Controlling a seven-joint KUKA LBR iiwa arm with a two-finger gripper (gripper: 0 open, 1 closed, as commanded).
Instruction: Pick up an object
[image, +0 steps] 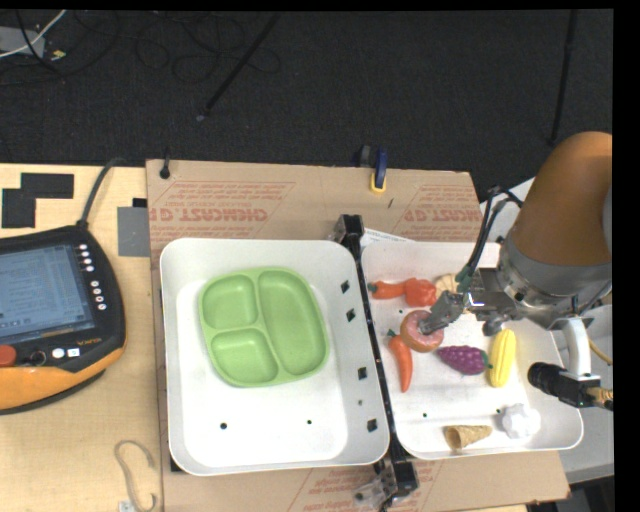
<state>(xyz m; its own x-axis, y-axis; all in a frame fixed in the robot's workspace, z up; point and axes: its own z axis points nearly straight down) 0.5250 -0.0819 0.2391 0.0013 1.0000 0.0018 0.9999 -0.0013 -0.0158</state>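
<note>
Overhead, arm enters from 3 o'clock; claw (437, 322) low over right bin (560, 440), tips at the donut (420, 333), grip state cannot be told. Around the donut: carrot (402, 363) at 7 o'clock, grapes (463, 358) at 4 o'clock, corn (502, 357) beyond. Left bin (190, 420) carries green divided plate (264, 326)

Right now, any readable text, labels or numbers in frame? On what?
Red print on the cardboard sheet under the bins, two repeats along its far edge: upside down, too blurred to read with confidence.
More red print on the cardboard's near edge: too small to read.
Screen of the handheld controller: lines of text, too small to read.
Toys and bins: no text seen.
</note>
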